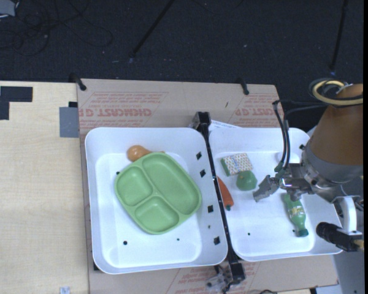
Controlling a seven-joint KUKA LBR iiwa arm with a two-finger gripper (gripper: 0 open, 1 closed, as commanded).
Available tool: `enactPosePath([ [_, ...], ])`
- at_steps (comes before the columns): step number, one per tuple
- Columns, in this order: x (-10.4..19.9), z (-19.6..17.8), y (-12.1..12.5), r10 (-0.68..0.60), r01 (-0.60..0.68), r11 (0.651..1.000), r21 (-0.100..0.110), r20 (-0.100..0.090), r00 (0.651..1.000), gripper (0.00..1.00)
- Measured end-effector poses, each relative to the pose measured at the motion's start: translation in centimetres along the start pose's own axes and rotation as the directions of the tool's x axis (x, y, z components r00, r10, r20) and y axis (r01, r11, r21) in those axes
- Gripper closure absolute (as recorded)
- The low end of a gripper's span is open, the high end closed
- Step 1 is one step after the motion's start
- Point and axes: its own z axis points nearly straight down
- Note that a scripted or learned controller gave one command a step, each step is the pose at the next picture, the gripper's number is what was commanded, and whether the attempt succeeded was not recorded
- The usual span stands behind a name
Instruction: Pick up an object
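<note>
- My jaws are reading as spread apart, one dark finger reaching left toward the green ball, with nothing sitting between them; my gripper (276,187) is hovering over the middle of the right bin (257,237), at centre right of the frame.
- My arm is coming in from the right edge, its orange band showing at upper right.
- A green ball (246,179) is lying just left of my fingers, close but apart from them.
- A small patterned block (237,163) is sitting just above the ball, touching or nearly touching it.
- A green bottle (296,215) is lying just below and right of my gripper, pointing toward the lower right.
- An orange carrot-like piece (225,193) is resting against the right bin's left wall.
- In the left bin (104,237), a green divided plate (157,192) is lying at a tilt, with an orange ball (135,152) at its upper left edge.
</note>
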Motion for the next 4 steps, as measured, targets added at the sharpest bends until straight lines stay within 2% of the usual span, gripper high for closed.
enactPosePath([
  [1,1.1,5.9,-0.1,0.0,0.0,1.0,0.002,-0.001,1.0,0.0],
  [2,1.2,10.3,0.0,0.001,-0.001,1.0,0.001,-0.001,1.0,0.0],
  [3,1.0,9.1,0.1,0.008,-0.008,1.0,-0.002,0.0,1.0,1.0],
  [4,1.3,3.6,1.1,-0.001,0.001,1.0,-0.011,0.002,1.0,1.0],
])
